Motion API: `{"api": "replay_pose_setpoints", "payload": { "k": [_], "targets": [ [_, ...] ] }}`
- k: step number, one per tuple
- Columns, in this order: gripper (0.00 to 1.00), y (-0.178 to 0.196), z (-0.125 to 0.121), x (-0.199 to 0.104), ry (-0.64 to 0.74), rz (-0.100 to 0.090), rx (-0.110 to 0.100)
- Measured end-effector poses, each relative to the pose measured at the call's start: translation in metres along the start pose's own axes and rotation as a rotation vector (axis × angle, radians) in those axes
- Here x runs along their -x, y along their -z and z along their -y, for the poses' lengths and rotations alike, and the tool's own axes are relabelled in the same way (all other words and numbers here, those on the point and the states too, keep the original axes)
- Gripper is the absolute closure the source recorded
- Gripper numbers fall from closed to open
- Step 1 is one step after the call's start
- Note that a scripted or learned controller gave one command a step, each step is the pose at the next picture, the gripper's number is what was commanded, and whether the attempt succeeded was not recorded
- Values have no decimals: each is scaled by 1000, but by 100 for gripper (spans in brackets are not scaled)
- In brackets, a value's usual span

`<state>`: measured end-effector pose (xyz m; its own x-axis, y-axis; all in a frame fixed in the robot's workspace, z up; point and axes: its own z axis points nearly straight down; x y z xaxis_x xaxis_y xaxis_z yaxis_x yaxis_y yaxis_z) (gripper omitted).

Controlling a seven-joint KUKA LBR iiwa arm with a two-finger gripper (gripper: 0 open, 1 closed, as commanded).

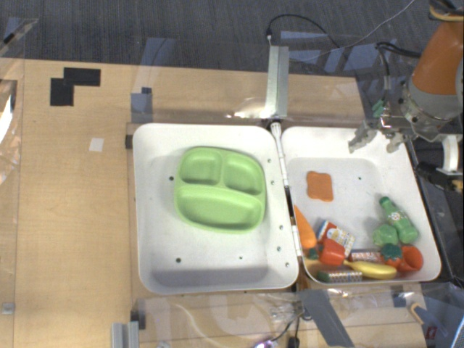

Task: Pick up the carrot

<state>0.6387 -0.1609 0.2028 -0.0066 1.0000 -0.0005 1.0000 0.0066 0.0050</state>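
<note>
Your carrot (pixel 305 228) is a slim orange cone lying against the left wall of the right bin (pixel 362 167), one of two bins. The left bin (pixel 156 194) holds one green tray (pixel 220 188). The gripper (pixel 375 138) hangs spread and empty over the right bin's far edge.

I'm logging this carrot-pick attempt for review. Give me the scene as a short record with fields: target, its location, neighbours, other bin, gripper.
target: carrot
location: right bin, lying against its left wall, lower half
neighbours: red cup and small carton just to its right; banana further along the near edge
other bin: left bin holds a green divided plate
gripper: gripper at the right bin's far right corner, jaws spread with nothing between them, well apart from the carrot
</note>
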Motion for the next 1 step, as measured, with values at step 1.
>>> {"api": "replay_pose_setpoints", "payload": {
  "k": [1],
  "targets": [
    [0, -100, 31, -68, 123, -1, -2]
  ]
}}
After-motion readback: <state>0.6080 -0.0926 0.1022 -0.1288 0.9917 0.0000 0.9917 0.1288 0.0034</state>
